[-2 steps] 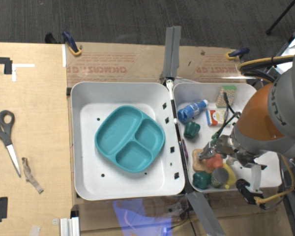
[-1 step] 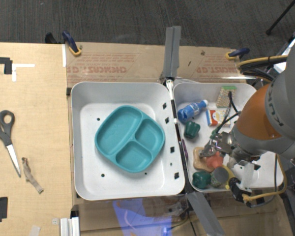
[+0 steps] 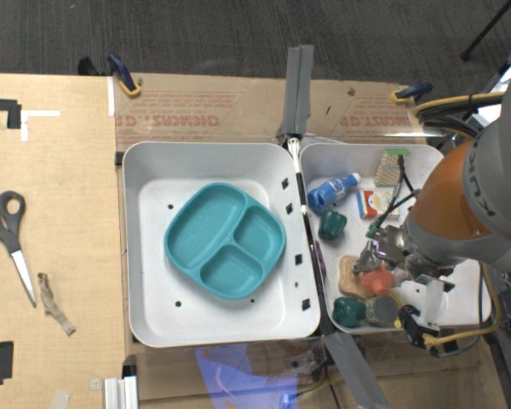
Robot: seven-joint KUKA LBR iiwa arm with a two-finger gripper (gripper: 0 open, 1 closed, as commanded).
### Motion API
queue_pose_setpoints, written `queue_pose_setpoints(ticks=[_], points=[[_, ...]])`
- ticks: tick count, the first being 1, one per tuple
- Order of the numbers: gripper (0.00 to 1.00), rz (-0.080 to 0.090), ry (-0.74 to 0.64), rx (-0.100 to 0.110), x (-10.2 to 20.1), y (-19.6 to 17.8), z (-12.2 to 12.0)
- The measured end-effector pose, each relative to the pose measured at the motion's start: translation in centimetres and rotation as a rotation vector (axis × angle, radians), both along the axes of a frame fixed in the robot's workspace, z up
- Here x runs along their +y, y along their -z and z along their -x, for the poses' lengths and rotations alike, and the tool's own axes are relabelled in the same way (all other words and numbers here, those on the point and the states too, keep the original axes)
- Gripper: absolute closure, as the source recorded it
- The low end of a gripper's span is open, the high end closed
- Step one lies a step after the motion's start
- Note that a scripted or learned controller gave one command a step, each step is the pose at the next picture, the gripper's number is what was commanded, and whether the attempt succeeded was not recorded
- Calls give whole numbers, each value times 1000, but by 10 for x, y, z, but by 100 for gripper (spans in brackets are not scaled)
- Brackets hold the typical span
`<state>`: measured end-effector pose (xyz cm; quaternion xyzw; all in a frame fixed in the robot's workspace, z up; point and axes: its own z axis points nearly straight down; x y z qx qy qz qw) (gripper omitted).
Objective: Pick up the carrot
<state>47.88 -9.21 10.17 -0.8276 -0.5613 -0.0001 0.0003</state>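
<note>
Your claw (image 3: 376, 258) hangs low in the right white plastic bin (image 3: 345, 156); whether it is spread, you cannot tell. The orange-red carrot (image 3: 376, 282) lies at its six o'clock, crowded by a dark green lump (image 3: 349, 312); it may snag that instead.

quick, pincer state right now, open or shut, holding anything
pincer: low in the right bin over an orange-red item; open or shut cannot be told, nor whether it holds anything.

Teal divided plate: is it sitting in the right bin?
No, the teal divided plate lies in the left bin, while the right bin holds the small cluttered items.
</note>
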Motion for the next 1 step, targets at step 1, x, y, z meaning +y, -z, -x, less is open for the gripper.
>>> queue_pose_setpoints(ticks=[1], points=[[100, 2, -55, 3, -103, -113, 1]])
